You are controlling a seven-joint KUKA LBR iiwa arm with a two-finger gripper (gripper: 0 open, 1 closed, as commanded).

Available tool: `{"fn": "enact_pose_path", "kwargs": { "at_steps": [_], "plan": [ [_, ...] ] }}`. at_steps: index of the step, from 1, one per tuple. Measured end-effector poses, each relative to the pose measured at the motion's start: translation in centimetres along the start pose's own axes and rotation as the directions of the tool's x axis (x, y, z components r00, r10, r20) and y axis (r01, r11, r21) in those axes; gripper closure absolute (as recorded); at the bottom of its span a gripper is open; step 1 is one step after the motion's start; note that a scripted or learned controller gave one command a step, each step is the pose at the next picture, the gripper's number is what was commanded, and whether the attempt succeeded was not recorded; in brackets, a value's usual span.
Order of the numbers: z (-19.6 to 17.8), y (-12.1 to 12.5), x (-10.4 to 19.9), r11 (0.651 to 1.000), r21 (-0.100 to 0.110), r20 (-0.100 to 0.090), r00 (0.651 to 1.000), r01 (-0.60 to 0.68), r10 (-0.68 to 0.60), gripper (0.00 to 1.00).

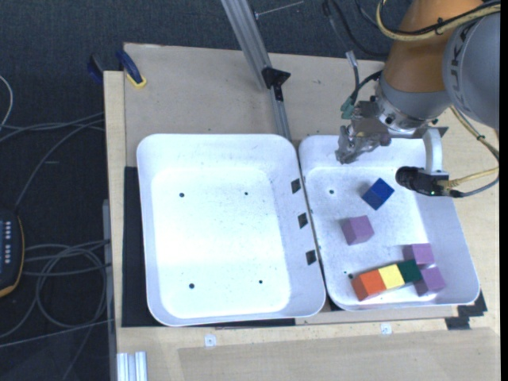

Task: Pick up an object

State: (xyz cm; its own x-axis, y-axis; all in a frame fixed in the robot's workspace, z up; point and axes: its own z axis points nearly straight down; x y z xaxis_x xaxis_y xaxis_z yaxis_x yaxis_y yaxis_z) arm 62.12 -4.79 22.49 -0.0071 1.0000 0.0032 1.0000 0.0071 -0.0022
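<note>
Since nothing sat between fingers, counted pick as not yet done. Pincer (350,151) hung over far end of right bin (452,236), apparently above floor; couldn't tell open or closed. Blue cube (379,193) close by, purple cube (357,229) beyond it, both loose. Orange-yellow-green block row (386,279) plus two purple blocks (425,267) at near corner. Fingertips tiny, murky. Left bin (218,145) beside it.

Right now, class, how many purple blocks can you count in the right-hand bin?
3. One purple block sits alone mid-bin, below the blue block. Two more lie near the bin's lower right corner, one above the other, beside the multicoloured bar. None seems hidden.
</note>
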Motion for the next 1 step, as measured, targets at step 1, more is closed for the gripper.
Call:
{"fn": "enact_pose_path", "kwargs": {
  "at_steps": [1],
  "plan": [
    [-1.23, -1.13, 5.93, 1.0, -0.001, -0.001, 1.0, 0.001, -0.001, 1.0]
  ]
}}
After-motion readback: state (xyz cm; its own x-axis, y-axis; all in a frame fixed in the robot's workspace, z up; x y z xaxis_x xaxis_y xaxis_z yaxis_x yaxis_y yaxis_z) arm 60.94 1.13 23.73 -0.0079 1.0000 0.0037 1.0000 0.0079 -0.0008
